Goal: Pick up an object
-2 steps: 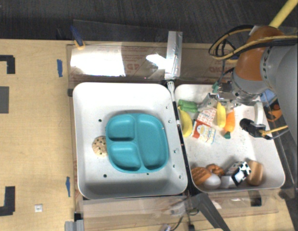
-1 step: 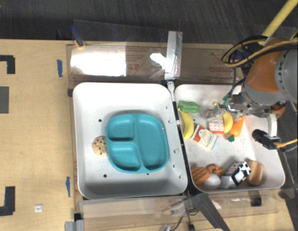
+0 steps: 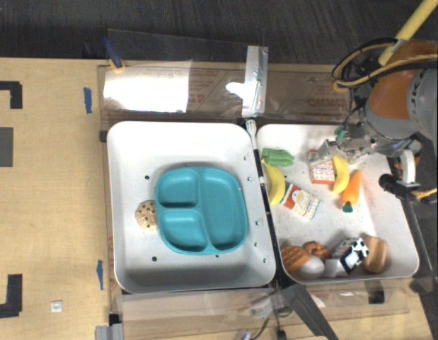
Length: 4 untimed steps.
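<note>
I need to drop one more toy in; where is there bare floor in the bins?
Left bin: bare along the back wall and front edge around the teal tray. Right bin: open middle between carrot and front-wall toys; back is crowded.

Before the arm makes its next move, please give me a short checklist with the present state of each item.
1. Gripper is over the right bin: ok.
2. Something held between its fingers: cannot tell.
3. Objects within reach: ok; a small banana and a carrot lie just below it.
4. These two are apart for a clean grasp: not ok, they touch.
5. Teal tray sits in the left bin: ok.
</note>
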Available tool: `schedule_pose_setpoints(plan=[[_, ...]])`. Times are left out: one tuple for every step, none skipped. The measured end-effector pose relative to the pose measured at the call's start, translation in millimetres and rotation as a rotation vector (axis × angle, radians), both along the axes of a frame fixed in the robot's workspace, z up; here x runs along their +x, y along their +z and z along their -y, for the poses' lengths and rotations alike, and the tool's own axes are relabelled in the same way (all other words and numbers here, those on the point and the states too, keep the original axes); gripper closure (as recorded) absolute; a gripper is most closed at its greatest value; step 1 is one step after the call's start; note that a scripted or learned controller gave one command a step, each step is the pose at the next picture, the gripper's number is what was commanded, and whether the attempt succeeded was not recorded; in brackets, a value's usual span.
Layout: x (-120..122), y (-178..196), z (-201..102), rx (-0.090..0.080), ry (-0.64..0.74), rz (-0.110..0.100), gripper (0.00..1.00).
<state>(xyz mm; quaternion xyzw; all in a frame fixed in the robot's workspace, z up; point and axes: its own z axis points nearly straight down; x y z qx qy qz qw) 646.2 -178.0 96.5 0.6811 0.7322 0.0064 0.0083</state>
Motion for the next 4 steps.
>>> schedule_pose_setpoints(plan=[[3, 14, 1, -0.007, 0.003, 0.01, 1.0], [21, 146, -14, 0.003, -0.234, -0.011, 1.0], [7, 58, -28, 0.004, 0.018, -0.027, 1.0], [23, 101, -87, 0.001, 0.069, -0.013, 1.0]])
